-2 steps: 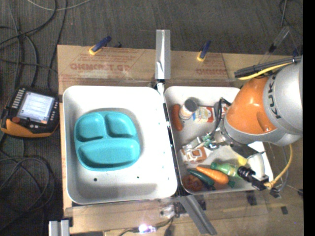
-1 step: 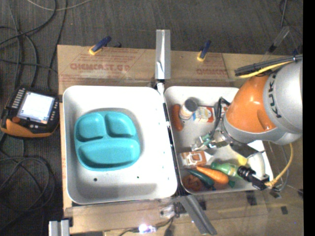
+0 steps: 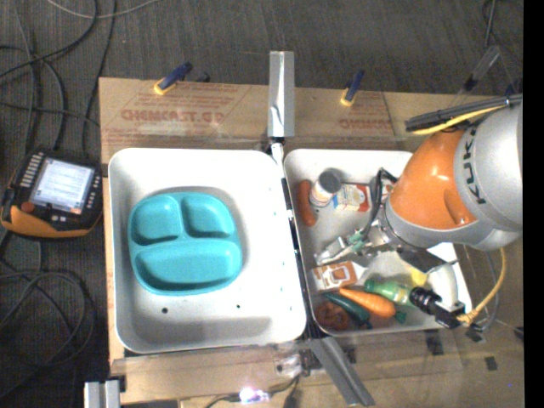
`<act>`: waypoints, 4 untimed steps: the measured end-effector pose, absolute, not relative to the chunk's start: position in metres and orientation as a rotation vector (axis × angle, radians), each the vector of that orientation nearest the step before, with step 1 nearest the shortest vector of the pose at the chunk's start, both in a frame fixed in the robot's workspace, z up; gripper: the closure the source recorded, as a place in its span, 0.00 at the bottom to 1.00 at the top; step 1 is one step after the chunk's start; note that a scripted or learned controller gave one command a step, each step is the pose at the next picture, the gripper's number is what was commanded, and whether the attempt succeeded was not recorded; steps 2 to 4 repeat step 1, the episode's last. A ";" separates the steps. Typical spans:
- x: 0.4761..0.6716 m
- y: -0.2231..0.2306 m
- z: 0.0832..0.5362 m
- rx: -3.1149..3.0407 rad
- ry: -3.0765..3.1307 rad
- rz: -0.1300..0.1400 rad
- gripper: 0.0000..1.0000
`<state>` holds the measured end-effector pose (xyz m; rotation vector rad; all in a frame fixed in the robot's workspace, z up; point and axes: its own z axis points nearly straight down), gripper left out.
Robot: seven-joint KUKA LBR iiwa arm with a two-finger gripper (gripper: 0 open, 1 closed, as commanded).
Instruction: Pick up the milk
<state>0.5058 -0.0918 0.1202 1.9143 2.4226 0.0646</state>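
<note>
tool is seen low in the right bin, fingers spread apart, nothing gripped between them. milk is found just at six o'clock of the tool, lying flat, apart from it. carrot is spotted at five o'clock. teal plate is parked in the left bin.

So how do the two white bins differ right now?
The left bin holds one thing, a teal divided plate lying flat. The right bin is crowded with small items, among them a carrot and a bottle, with the arm reaching over it. Both are shallow and white.
</note>
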 end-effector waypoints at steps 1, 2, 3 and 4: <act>0.493 -0.099 0.095 1.520 2.724 0.022 0.00; 0.493 -0.099 0.095 1.520 2.724 0.022 0.00; 0.493 -0.099 0.095 1.520 2.724 0.022 0.00; 0.493 -0.099 0.095 1.520 2.724 0.022 0.00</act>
